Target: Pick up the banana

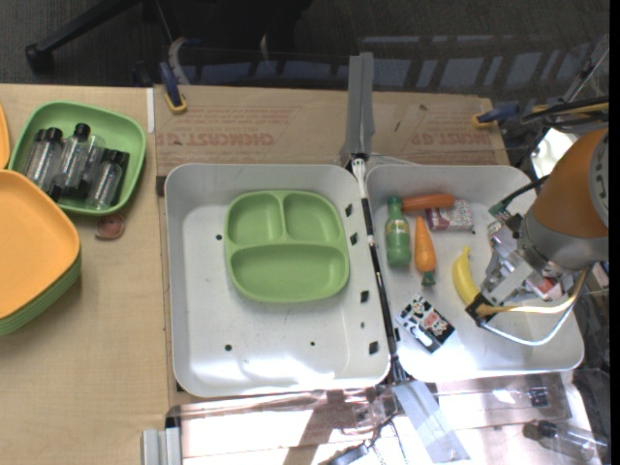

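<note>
Your gripper [496, 281] hung low in the right bin [572, 356], banana [464, 277] lying just beside it on its left, finger state impossible to tell.

Glossy plastic banana [464, 277], matt green tray [287, 245]

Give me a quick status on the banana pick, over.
Gripper low in right bin, right beside banana; grip unconfirmed. Banana lying on bin floor. Carrot and green bottle close on its left.
</note>
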Controlling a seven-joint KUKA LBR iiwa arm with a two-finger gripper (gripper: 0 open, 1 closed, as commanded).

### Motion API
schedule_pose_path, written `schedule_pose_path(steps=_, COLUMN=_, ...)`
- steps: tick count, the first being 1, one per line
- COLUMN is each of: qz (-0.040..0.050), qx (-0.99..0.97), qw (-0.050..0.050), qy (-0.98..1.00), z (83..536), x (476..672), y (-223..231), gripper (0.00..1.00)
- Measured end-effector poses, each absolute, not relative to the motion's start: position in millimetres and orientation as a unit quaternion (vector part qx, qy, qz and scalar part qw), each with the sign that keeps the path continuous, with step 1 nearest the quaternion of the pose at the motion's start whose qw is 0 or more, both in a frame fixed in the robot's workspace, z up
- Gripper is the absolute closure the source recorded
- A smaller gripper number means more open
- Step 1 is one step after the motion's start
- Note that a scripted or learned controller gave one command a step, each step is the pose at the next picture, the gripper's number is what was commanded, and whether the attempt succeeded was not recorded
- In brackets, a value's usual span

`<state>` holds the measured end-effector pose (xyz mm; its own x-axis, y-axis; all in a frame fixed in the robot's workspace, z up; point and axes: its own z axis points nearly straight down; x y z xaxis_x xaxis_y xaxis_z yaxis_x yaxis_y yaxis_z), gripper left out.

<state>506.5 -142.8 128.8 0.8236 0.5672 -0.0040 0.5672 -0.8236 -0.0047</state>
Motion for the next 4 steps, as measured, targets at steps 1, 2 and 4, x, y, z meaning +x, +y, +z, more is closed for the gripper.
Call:
schedule_pose_path(steps=1, qz=0.0021, qx=-0.995, qw=0.0, qy=-0.101, z=191, x=506.2, y=-60, gripper=1.0)
schedule_pose_path(steps=2, qz=0.0024, qx=-0.966, qw=0.0, qy=-0.258, z=190, x=501.8, y=14, gripper=1.0)
schedule_pose_path(steps=4, qz=0.0028, qx=-0.861, qw=0.001, qy=-0.509, z=190, x=476.7, y=45, gripper=1.0)
